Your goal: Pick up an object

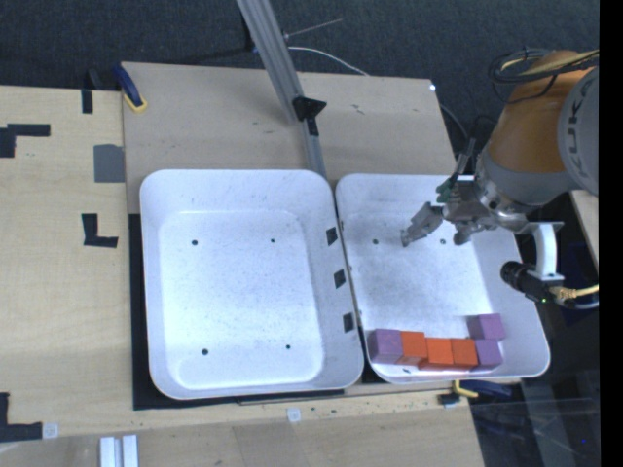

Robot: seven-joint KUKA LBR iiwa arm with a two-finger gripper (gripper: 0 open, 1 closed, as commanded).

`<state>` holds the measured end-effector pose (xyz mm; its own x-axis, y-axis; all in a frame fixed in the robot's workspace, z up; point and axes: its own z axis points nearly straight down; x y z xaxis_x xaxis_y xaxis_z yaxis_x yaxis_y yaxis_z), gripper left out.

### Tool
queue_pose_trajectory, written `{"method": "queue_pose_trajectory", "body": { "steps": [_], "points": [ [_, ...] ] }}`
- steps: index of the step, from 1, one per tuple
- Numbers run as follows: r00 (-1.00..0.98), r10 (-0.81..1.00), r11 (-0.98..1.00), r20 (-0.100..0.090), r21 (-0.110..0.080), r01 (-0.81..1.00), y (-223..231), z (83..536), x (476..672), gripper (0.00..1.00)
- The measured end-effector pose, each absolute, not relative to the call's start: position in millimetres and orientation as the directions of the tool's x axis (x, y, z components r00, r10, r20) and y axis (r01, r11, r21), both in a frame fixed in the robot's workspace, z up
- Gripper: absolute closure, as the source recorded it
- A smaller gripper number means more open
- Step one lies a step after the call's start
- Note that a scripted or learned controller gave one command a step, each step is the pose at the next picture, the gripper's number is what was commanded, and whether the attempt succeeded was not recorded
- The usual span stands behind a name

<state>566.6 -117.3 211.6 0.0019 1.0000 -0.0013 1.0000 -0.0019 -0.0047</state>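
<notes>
The arm (545, 134) came in from the right of the camera view, its orange band above the grey wrist, and the claw (421, 230) hung over the upper middle of the right bin (389, 202). Whether the claw was spread or pressed together could not be told at this slant; nothing showed between its tips, and the bin floor under it was bare white speckled with small dark dots.

The blocks lay well apart from the claw, down along the bin's near wall. Nearest the claw's side of that row sat a purple block (387, 344), at the left end. Just beside it to the right were two orange blocks (414, 346) (452, 352), touching or nearly touching one another in a line. At the right end of the row stood two more purple blocks (487, 327) (490, 353), one behind the other, against the bin's right corner. All five sat low and to the right of the claw, none under it.

To the left of the claw, across the shared rims, lay the left bin (156, 202). Above and to the left of the claw a slanted metal pole (273, 47) crossed the wooden bench (214, 115), ending at a black clamp (308, 108) near the top edge where the two bins met. A thin white cable (360, 66) ran over the bench behind the claw. Far off to the left, a blue and yellow clip (129, 88) sat at the corner of the board.
</notes>
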Motion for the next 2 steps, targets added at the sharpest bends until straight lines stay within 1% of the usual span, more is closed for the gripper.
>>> {"method": "queue_pose_trajectory", "body": {
  "steps": [1, 2],
  "points": [
    [-0.003, 1.000, 0.003, 0.002, -0.001, 1.000, -94.7, 236.3, 541.6, 0.00],
    [-0.001, 1.000, 0.001, 0.001, -0.002, 1.000, -95.9, 234.9, 542.1, 0.00]
  ]
}}
